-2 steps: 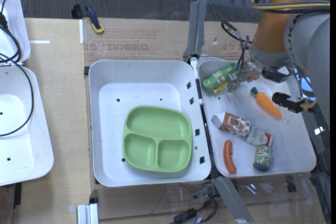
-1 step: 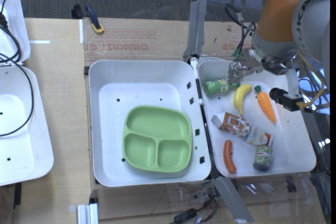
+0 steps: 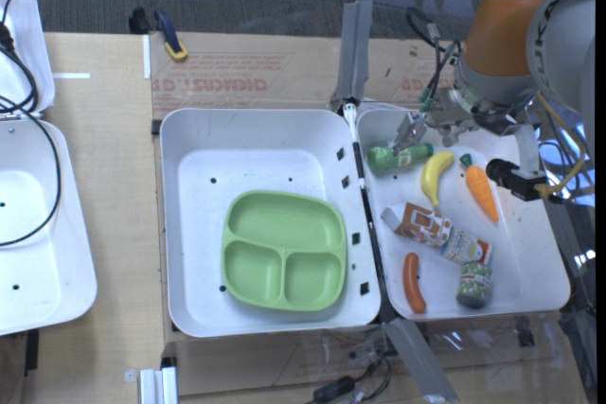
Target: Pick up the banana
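Two bins (image 3: 180,203), six foods, one tray (image 3: 284,249)

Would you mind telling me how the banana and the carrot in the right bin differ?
The banana is yellow and curved; the carrot is orange, straight and tapered, with a green top. The banana lies left of the carrot and closer to the hand. The banana lies beside a green item, while the carrot lies apart from the others. Both lie flat in the same white bin.

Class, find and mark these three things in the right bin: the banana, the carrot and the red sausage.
banana (image 3: 435,175), camera view, middle of its yellow curve.
carrot (image 3: 482,192), camera view, middle of its orange body.
red sausage (image 3: 414,283), camera view, middle of its length.
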You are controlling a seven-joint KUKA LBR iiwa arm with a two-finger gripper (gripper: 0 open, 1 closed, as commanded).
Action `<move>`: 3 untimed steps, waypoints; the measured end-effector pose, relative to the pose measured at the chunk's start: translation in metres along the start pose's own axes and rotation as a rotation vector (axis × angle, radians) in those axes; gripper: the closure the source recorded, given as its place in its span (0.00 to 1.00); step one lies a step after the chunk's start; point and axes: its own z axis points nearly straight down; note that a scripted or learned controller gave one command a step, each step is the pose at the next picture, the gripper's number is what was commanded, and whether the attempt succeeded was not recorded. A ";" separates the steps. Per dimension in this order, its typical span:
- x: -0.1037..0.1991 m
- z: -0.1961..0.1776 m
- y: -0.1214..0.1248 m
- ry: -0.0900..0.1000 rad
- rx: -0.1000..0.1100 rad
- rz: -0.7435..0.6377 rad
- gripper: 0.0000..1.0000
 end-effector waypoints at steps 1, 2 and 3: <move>-0.015 -0.002 0.022 0.000 0.000 0.077 0.00; -0.042 0.100 -0.030 0.001 0.000 -0.031 0.00; -0.043 0.091 -0.030 0.000 0.000 -0.026 1.00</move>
